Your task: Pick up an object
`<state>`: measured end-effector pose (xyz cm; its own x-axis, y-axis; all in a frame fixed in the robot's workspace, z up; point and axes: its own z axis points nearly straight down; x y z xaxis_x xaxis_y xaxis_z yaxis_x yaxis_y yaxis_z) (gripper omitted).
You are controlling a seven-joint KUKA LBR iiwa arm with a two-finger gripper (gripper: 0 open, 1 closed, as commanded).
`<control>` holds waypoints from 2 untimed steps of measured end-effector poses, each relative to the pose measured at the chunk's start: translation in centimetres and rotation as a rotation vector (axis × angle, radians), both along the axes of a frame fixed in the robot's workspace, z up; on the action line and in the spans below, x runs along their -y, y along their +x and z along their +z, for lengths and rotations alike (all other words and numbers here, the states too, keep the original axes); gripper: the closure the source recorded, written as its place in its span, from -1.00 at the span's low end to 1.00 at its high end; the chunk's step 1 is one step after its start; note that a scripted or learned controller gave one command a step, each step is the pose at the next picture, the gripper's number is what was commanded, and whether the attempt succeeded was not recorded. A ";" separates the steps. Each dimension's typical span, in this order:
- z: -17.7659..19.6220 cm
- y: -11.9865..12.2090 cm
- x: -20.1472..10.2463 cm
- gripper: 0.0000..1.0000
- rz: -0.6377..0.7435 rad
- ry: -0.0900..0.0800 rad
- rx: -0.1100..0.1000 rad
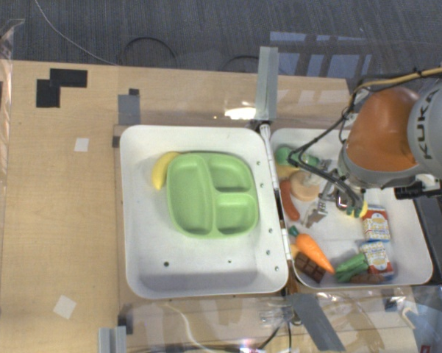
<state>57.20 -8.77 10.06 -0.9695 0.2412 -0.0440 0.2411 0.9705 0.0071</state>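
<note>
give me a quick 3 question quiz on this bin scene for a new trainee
1. True or false: the green divided tray lies in the left bin.
2. Which bin is the gripper over? A) left B) right
3. Fill in: the yellow banana touches the tray's ____ edge in the camera view.

Key: 1 true. 2 B, the right bin, near the carrot. 3 left.

Green divided plate (209, 195) and banana (160, 169) in left bin (143, 271), pincer (320, 210) above right bin's (419, 259) toys
</note>
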 end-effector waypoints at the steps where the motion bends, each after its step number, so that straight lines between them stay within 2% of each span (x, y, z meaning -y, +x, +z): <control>1: 1.6 0.6 0.0 1.00 0.002 -0.003 0.022; 2: 21.6 4.8 4.4 1.00 0.063 -0.004 -0.020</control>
